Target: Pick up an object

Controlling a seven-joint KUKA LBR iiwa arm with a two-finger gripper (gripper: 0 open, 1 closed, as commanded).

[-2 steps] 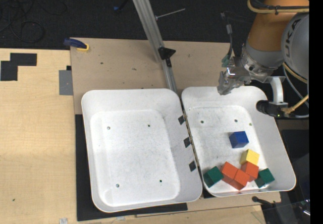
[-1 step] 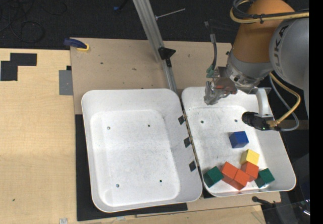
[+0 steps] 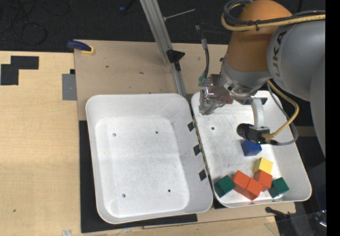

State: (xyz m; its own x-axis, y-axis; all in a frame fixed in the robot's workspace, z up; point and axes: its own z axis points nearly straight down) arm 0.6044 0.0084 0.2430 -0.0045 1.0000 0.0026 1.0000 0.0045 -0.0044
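The claw [image 3: 208, 103] hangs over the far left corner of the right bin [image 3: 223, 142], and it is too hard to see if the claw is spread or pressed together. The blocks all lie in that same bin, well apart from the claw: a blue block [image 3: 251, 148] sits about in the middle of the bin, and a yellow block [image 3: 263, 166] lies near it, toward the bin's near edge. The orange blocks [image 3: 244, 180] bunch up by the bin's near edge, with a green block [image 3: 224, 184] on their left, a second green block [image 3: 278, 186] on their right, and the left bin [image 3: 138, 155] just beside the right bin.
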